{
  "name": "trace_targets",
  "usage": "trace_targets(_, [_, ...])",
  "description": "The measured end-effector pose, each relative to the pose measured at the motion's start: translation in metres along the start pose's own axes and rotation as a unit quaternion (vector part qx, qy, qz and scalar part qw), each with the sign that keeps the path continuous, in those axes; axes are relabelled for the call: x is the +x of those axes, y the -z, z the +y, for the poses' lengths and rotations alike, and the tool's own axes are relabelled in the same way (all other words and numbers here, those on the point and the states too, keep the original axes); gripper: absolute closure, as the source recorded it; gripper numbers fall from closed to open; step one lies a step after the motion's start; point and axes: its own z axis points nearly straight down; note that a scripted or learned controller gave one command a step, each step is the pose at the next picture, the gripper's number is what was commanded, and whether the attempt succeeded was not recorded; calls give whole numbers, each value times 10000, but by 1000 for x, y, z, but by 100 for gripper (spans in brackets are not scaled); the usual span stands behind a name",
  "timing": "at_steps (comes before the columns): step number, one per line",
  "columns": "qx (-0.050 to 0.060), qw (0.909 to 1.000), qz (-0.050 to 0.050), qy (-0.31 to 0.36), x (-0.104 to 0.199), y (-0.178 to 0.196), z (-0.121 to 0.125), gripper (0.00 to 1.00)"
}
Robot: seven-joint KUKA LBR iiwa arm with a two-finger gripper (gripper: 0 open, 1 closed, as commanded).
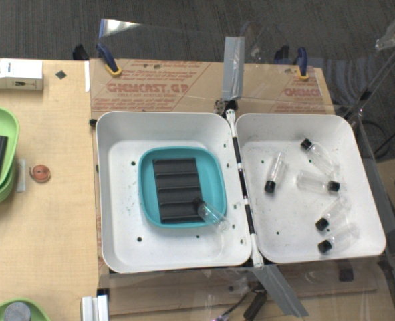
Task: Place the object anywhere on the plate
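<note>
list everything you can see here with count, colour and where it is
bins: two, white, side by side on the bench
plate: one, teal with a dark ribbed insert, in the left bin
vial on plate: one, clear, at the plate's lower right corner
vials in right bin: about five, clear with black caps, scattered
green dish: one, far left edge
cardboard sheet: one, brown, behind the bins
clamps: two, blue and orange, on the cardboard's rear edge
</note>
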Motion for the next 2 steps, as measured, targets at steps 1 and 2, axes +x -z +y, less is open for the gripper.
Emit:
trace_targets(1, [-6,9977,3,-674,-2,0,0,0])
trace_targets(2, [-4,9977,2,-672,-2,0,0,0])
